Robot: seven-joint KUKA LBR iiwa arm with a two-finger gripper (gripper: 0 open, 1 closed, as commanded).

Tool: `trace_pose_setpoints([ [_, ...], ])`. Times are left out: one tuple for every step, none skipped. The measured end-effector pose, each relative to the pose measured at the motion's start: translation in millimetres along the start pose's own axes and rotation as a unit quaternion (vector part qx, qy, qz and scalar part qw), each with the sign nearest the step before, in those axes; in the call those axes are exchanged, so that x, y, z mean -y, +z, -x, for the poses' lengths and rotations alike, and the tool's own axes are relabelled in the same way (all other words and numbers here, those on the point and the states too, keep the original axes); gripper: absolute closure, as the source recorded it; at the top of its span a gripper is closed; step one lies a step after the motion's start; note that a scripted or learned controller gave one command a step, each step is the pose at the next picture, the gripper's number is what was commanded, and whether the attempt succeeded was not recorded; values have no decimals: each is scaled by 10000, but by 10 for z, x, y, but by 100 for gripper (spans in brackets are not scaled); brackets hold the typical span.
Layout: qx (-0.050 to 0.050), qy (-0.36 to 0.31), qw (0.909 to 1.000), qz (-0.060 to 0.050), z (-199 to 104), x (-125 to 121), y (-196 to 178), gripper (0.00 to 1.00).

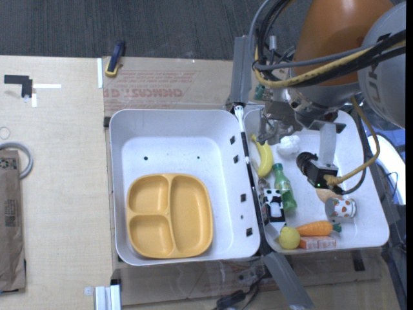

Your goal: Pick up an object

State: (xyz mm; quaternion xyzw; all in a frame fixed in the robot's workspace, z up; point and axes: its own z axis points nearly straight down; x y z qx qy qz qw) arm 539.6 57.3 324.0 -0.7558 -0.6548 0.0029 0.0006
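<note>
My gripper [276, 129] hangs low over the far left part of the right bin [361, 234], under the orange-banded wrist. Just below it lie a yellow banana [263, 157] and a small white object [288, 144]. A green bottle [282, 187] lies nearer the front, beside a black-and-white cow-patterned toy [273, 206]. At the front of that bin sit a yellow lemon [290, 237], an orange carrot [315, 228], a red block [317, 243] and a spotted white cup [341, 206]. No object shows between the gripper's tips.
The left bin [129, 141] holds a yellow divided plate [170, 215]. A cardboard sheet [168, 86] lies behind the bins with a blue-and-yellow tool [115, 58] on it. A brown paper bag [11, 218] rests at the far left of the bench.
</note>
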Motion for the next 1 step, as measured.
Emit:
trace_pose_setpoints([
  [-1,-2473,9689,12,170,422,-173,100],
])
